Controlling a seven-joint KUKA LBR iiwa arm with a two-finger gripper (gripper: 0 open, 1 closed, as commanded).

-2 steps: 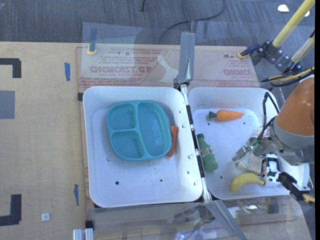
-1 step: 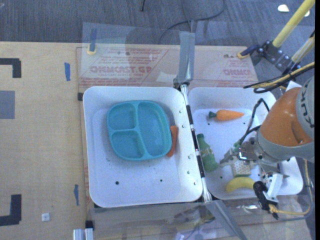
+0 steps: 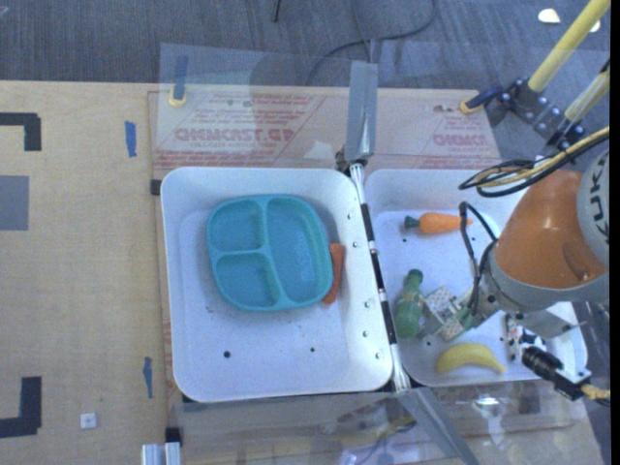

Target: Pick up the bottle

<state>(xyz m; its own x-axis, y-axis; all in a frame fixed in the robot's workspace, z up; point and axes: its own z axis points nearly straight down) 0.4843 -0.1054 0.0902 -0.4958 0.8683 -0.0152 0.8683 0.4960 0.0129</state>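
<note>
A small green bottle (image 3: 410, 304) lies in the right bin (image 3: 389, 198), close to the bin's left wall, with its neck pointing away from the camera. My gripper (image 3: 449, 316) is low in the same bin, just right of the bottle, and seems to touch or nearly touch its side. The arm's orange band (image 3: 539, 242) hangs above and hides the bin's right part. I cannot make out anything held in the gripper.
A yellow banana (image 3: 470, 359) lies near the right bin's front edge, and a carrot (image 3: 438, 224) sits at the back. The left bin (image 3: 252, 376) holds a teal divided plate (image 3: 269, 252) with an orange piece (image 3: 336, 272) at its right rim.
</note>
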